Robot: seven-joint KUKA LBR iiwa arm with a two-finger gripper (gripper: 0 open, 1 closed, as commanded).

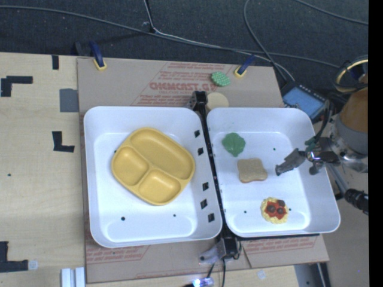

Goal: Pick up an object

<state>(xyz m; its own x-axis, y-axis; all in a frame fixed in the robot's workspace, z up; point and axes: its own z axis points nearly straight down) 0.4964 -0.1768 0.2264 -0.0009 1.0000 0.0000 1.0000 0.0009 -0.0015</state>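
The dark metal gripper [297, 161] hangs over the right shallow white plastic bin [299, 119], its fingers spread apart and gripping nothing. Left of it lie a flat tan toast-shaped slab [251, 170], a knobbly green lump [233, 143] and a small round pizza toy [274, 210]. The left white bin [96, 160] bears a glossy yellow three-compartment plate [153, 165].
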